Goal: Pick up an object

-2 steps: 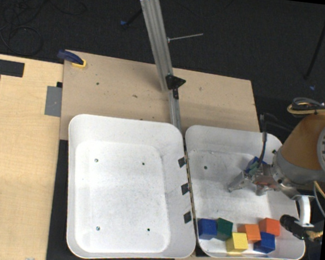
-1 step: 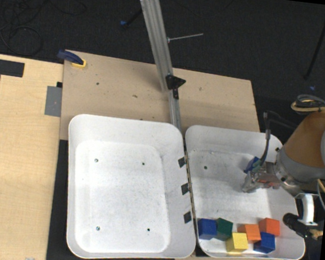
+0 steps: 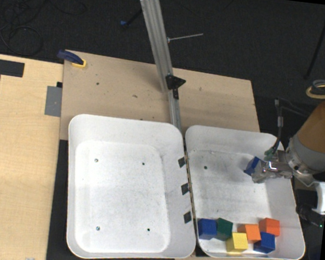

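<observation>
My gripper (image 3: 262,171) hangs over the right side of the right bin (image 3: 225,146), below the grey arm with its orange band. A small blue block (image 3: 253,165) shows tight against the gripper's left side, and I cannot tell whether it is held. Several blocks lie along the right bin's front edge: a blue one (image 3: 206,228), a green one (image 3: 224,227), a yellow one (image 3: 237,242), an orange one (image 3: 252,232), another blue one (image 3: 264,243) and a red-orange one (image 3: 270,226). The gripper is well behind this cluster.
The left bin (image 3: 91,129) sits beside the right one, with black clips along the shared edge. A slanted aluminium rail (image 3: 159,43) rises from the bins' back junction. A blue and yellow clamp (image 3: 71,57) lies at the board's far left corner.
</observation>
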`<state>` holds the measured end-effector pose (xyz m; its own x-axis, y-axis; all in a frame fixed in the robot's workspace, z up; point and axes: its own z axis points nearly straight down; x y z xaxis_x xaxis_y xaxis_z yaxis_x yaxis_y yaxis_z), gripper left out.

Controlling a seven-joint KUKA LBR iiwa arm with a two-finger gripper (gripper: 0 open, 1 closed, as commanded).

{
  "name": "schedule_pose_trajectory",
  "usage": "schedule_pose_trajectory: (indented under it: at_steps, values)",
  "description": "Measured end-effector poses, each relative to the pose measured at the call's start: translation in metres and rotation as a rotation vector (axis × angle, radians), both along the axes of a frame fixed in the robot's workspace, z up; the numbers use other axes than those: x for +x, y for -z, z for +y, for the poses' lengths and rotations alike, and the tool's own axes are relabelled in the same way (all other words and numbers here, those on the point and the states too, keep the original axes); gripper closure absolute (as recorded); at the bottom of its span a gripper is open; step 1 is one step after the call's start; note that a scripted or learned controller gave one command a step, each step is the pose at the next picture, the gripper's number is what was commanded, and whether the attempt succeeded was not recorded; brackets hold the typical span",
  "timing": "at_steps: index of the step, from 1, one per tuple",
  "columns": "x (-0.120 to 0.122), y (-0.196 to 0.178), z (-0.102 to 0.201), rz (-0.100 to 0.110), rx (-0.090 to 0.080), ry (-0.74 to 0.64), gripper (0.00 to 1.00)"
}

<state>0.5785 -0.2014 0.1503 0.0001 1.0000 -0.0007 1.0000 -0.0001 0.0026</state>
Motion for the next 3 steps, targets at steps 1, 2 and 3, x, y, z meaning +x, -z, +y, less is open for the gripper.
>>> schedule_pose_trajectory:
  at_steps: [1,2,3]
  values:
    - [-0.008,-0.057,-0.002,0.000,0.000,0.000,1.00]
    - [0.002,-0.111,-0.008,-0.002,-0.001,-0.002,1.00]
    - [-0.002,-0.098,0.037,0.006,0.003,-0.004,1.00]
